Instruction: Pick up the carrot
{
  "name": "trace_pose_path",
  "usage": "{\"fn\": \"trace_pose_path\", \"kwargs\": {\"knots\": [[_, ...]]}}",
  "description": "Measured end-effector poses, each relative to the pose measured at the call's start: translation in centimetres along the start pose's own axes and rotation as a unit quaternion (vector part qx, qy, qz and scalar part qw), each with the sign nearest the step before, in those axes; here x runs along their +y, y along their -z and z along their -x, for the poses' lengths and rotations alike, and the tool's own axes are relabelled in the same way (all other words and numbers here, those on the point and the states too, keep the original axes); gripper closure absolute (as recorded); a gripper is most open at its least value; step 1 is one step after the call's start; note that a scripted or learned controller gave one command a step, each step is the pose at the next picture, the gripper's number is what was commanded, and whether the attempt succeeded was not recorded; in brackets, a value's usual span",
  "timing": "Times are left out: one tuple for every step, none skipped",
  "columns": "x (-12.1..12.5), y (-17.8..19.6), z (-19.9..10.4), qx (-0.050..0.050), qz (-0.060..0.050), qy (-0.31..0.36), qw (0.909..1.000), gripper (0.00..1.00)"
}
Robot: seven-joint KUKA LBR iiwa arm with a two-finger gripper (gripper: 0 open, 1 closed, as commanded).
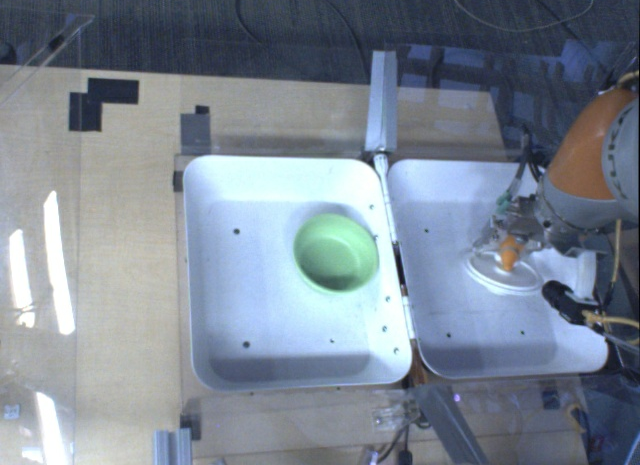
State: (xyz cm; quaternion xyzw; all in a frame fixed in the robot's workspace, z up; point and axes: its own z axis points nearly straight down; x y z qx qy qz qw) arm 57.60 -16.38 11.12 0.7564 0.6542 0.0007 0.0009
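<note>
The carrot (509,252) is a small orange piece, bright against the white around it, with a paler tip at its far end. It sits in the right bin (450,333), toward that bin's right side and about midway between its far and near walls. It lies on or just above a small white plate (498,277), a flat pale oval that rests on the bin floor.

The arm (592,158) comes in from the right edge of the scene, its orange band rounded and large above the grey wrist. The wrist points down and to the left into the right bin, ending at the gripper (507,241), which is directly over the carrot. The metal parts of the claw crowd close around the orange piece, but at this size it cannot be told whether the claw is released or clenched, nor whether the carrot is truly between its tips. A black cable fitting (562,299) hangs beside the wrist, near the bin's right wall.

By count there are two white bins, side by side and touching along a middle seam. The left bin (230,333) holds one green bowl (336,252), upright, right of its centre. There is one carrot, one plate, one bowl, and one arm with one gripper.
</note>
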Motion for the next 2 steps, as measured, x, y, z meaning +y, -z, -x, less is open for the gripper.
{"fn": "trace_pose_path", "kwargs": {"knots": [[3.6,7.4,-11.9,0.000,0.001,-0.059,0.9983,1.00],[-3.0,10.4,-16.5,0.000,0.001,0.208,0.9782,1.00]]}}
